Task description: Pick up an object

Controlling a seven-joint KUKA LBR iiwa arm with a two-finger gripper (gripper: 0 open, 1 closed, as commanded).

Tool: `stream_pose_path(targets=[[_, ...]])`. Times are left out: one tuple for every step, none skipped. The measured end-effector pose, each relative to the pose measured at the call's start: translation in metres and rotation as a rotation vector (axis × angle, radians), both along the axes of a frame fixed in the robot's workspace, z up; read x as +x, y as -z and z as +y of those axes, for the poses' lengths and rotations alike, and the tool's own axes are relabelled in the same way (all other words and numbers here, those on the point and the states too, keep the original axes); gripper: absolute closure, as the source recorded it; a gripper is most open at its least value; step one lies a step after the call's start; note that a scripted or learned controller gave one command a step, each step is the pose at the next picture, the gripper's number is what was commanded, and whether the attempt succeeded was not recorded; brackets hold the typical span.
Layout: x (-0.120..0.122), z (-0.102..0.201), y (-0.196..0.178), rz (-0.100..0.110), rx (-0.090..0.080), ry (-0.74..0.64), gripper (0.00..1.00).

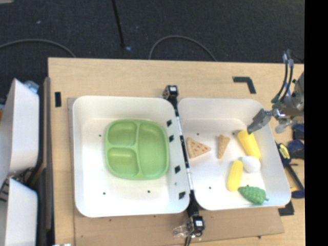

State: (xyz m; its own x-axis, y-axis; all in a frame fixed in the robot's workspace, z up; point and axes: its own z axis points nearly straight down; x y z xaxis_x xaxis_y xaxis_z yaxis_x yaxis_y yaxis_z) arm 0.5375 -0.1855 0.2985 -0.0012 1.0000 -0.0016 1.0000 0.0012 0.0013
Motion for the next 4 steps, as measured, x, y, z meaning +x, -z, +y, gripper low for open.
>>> stream_pose_path(targets=[[-0.007, -0.001, 0.06, 0.005, 0.001, 0.001, 0.0], [-0.003, 0.0, 0.123, 0.006, 0.002, 0.002, 0.0], [-0.001, -0.002, 0.165, 0.003, 0.001, 0.004, 0.0], [0.0, -0.003, 0.151, -0.003, -0.001, 0.008, 1.0]])
